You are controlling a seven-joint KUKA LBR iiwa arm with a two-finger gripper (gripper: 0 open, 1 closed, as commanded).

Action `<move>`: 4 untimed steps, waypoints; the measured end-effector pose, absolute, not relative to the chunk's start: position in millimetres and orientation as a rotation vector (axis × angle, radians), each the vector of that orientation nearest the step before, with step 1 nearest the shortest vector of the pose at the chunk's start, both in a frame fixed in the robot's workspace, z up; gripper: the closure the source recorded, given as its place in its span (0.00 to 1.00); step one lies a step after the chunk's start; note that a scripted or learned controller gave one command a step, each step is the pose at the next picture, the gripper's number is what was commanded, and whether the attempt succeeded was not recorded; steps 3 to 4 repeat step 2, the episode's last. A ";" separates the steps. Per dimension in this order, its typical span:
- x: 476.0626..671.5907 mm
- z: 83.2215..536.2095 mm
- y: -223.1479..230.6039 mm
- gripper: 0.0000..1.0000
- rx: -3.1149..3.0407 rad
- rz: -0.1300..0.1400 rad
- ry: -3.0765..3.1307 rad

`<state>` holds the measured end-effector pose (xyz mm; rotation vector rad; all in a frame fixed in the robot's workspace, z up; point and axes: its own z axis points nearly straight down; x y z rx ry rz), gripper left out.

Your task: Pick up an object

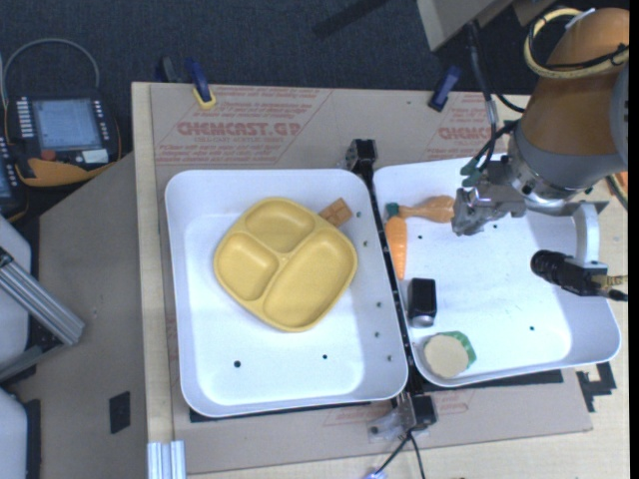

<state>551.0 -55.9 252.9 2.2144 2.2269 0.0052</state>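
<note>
Overhead, the claw (pixel 467 218) hangs above the right bin (pixel 559 342), near that bin's 10 o'clock corner; whether it is open or closed cannot be told. Just at its 9 o'clock lies a tan drumstick-shaped toy (pixel 427 208), with an orange carrot (pixel 396 243) below against the bin's left wall. Toward 6 o'clock sit a black block (pixel 422 299) and a round tan disc (pixel 446 354). The left bin (pixel 200 367) carries a yellow divided plate (pixel 286 263).
</note>
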 end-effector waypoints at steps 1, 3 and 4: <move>547.6 252.1 -0.2 1.00 2.217 0.002 2.230; 551.8 236.9 46.6 1.00 2.219 -0.002 2.230; 551.8 236.9 46.6 1.00 2.219 -0.002 2.230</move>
